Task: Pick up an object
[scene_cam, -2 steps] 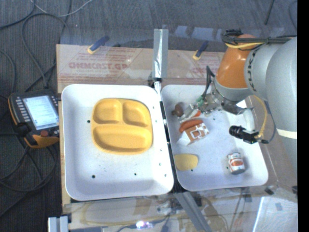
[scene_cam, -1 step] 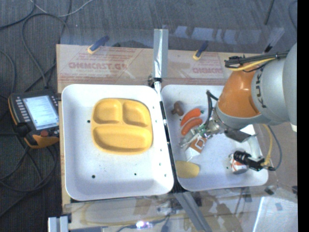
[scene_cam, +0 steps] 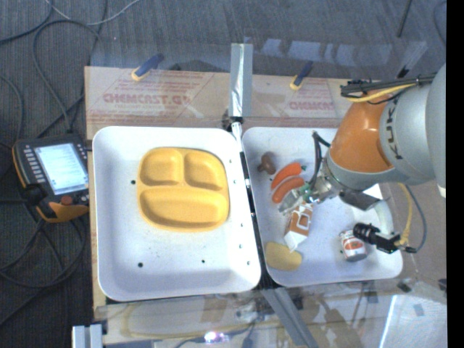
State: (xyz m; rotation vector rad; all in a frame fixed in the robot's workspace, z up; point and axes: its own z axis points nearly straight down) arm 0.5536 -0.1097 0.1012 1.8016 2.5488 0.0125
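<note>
Sausages (scene_cam: 288, 180): two, orange-red, curved, side by side in rt bin (scene_cam: 377, 265); claw (scene_cam: 309, 193) just beside, grip can't tell.

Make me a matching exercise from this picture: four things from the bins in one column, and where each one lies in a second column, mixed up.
Things
1. yellow divided tray
2. small brown piece
3. orange-red sausages
4. pale tan flat piece

Places
A. right bin, nearest the picture's bottom edge
B. middle of the left bin
C. right bin, nearest the picture's top edge
D. right bin, just beside the gripper, toward the left bin

Pairs: 1-B, 2-C, 3-D, 4-A
</note>
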